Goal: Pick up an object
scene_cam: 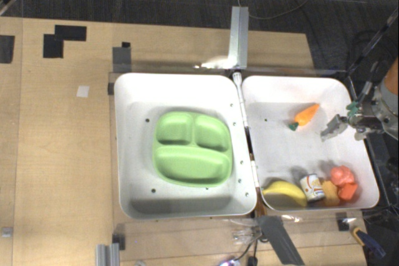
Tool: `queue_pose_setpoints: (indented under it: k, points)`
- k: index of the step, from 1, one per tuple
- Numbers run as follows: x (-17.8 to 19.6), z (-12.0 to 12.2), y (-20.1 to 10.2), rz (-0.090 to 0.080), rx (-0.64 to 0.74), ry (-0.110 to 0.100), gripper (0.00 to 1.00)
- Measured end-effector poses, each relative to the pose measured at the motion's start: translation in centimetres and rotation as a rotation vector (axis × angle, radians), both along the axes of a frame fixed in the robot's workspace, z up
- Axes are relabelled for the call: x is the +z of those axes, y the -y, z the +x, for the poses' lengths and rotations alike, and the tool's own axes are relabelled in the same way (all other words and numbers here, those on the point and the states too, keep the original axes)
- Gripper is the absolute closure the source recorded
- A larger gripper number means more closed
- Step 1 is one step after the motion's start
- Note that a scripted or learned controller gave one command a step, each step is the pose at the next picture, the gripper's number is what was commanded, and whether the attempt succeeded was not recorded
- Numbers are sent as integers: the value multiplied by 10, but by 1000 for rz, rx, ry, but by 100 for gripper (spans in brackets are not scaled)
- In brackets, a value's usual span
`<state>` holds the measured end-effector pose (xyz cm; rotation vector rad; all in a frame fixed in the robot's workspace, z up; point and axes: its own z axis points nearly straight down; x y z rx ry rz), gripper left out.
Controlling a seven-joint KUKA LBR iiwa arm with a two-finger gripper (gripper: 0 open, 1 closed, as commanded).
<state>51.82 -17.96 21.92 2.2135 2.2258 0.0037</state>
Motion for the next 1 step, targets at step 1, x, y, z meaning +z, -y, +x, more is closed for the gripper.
queue_pose_setpoints:
  k: [1]
  points:
    - [-66, 84, -1, 0, -60, 1, 0]
